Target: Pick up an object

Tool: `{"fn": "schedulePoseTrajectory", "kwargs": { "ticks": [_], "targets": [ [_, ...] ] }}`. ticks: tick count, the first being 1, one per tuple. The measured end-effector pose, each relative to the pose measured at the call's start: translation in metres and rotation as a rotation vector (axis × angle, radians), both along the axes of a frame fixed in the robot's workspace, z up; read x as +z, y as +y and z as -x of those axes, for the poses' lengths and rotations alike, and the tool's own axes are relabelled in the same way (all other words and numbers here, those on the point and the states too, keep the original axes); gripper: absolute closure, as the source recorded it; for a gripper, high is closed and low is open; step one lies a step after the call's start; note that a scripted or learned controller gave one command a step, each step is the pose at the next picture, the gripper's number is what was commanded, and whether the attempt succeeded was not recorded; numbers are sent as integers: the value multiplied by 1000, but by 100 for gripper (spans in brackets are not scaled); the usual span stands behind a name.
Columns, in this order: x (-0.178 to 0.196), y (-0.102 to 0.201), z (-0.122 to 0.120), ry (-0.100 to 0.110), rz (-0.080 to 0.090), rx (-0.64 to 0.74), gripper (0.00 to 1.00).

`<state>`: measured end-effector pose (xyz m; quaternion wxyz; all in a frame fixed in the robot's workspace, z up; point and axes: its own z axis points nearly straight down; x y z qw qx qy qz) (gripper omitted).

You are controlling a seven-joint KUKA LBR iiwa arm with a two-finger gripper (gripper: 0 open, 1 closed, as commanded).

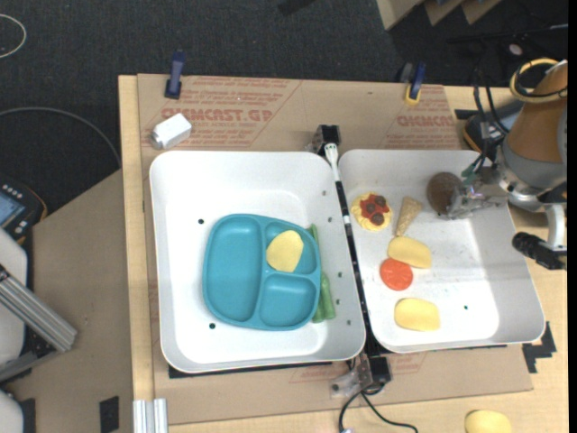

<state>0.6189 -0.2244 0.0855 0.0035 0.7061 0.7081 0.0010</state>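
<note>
Your claw [467, 198] is sitting low in the right bin [505, 327], up in its 1 o'clock corner, and the brown round thing [442, 189] is just beside it at 9 o'clock, maybe touching. Honestly I cannot tell whether the claw is open or closed from this angle, or whether it's got anything.

If you're going for the brown piece, it's basically round, so no long axis to line up with; what matters is shifting the claw toward 9 o'clock so it straddles the thing instead of nudging it.

Other stuff nearby: a tan cone [408, 214] sits further toward 9 o'clock, its long axis running roughly 1 to 7, with a little pizza toy [372, 210] past that. Toward 7 o'clock are a yellow oblong piece [410, 252], a red tomato-looking disc [396, 274] touching it, and another yellow lump [416, 313]. None of them block the brown one. The bin wall at 12 o'clock is close, though, so watch that.
</note>
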Motion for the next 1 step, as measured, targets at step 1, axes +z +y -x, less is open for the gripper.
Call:
{"fn": "schedulePoseTrajectory", "kwargs": {
  "ticks": [1],
  "targets": [
    [0, 1, -49, 7, -3, 0, 100]
  ]
}}
